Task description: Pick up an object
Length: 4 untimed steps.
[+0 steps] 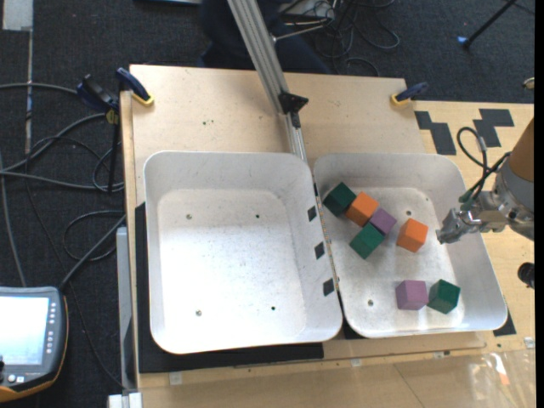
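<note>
Here you could not tell the grey two-finger gripper's (448, 230) state, so descending squarely over the orange wooden cube (412, 235) seemed wise.

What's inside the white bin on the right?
The right bin holds seven blocks: three green, two orange, two purple. The arm's end overhangs its right rim, covering that patch of floor.

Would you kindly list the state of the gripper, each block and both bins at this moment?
gripper: over the right bin's right side, holding nothing visible
orange block: loose, just left of the gripper
green, orange, purple, green cluster: bunched together, tilted
purple block: beside green block
right bin: holds all seven blocks
left bin: holds no blocks
</note>
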Tool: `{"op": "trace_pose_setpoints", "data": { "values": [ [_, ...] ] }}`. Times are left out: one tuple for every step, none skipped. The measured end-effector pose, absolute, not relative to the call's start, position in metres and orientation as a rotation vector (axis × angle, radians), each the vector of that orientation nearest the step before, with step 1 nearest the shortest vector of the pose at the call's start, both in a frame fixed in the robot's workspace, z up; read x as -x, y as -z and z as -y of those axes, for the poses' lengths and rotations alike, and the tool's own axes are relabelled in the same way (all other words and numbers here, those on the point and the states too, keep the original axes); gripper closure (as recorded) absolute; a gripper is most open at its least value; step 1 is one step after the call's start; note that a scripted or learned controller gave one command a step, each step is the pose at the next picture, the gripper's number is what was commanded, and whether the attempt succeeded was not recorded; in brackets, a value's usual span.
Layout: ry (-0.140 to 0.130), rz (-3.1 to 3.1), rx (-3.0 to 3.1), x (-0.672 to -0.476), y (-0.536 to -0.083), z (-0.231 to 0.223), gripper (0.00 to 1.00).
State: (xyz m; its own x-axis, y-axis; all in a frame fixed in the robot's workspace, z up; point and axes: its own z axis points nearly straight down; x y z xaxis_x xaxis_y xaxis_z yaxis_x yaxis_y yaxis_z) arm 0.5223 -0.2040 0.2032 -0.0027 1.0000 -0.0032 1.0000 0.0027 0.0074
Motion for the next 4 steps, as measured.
{"op": "trace_pose_setpoints", "data": {
  "values": [
    [-0.005, -2.219, -2.211, -0.531, -0.265, 0.203, 1.0],
    [-0.003, -2.221, -2.213, -0.532, -0.301, 0.203, 1.0],
    [-0.001, -2.23, -2.214, -0.54, -0.282, 0.155, 1.0],
    [0.0, -2.232, -2.214, -0.551, -0.265, 0.105, 1.0]
  ]
}}
